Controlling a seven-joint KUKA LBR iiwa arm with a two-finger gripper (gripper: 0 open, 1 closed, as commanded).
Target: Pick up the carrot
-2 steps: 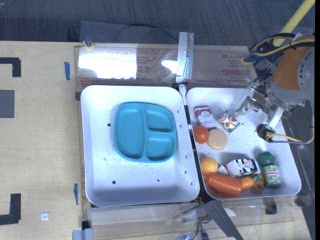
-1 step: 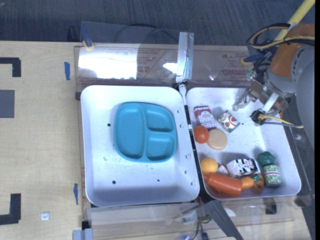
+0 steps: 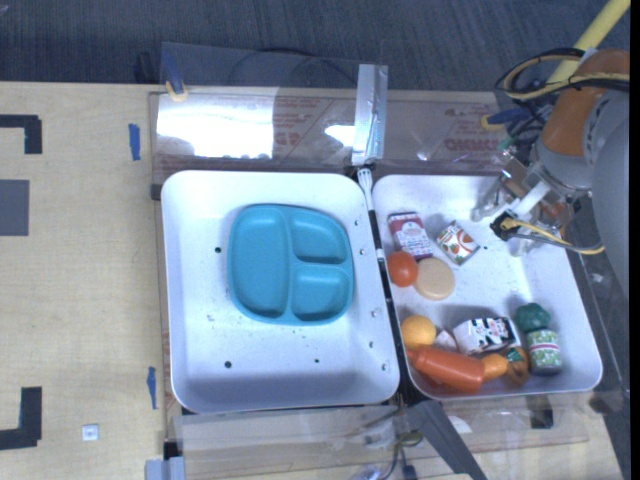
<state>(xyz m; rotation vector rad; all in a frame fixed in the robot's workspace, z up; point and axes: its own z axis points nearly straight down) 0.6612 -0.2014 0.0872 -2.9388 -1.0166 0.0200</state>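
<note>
Lying at right bin's (image 3: pixel 590 368) front – carrot (image 3: pixel 450 368) | fingers (image 3: pixel 497 208) at back – grip unreadable

two white bins sit side by side on the bench (image 3: pixel 70 268). the left bin (image 3: pixel 190 368) holds a blue divided plate (image 3: pixel 290 263). the right bin (image 3: pixel 580 298) is crowded: the carrot (image 3: pixel 450 368) lies along its near edge, just beside a yellow ball (image 3: pixel 418 330) and a small black-and-white carton (image 3: pixel 484 334) (it may be touching them). a green-capped bottle (image 3: pixel 540 340) stands near the right corner. the gripper (image 3: pixel 510 208) hangs over the bin's far right part, well apart from the carrot.
</note>
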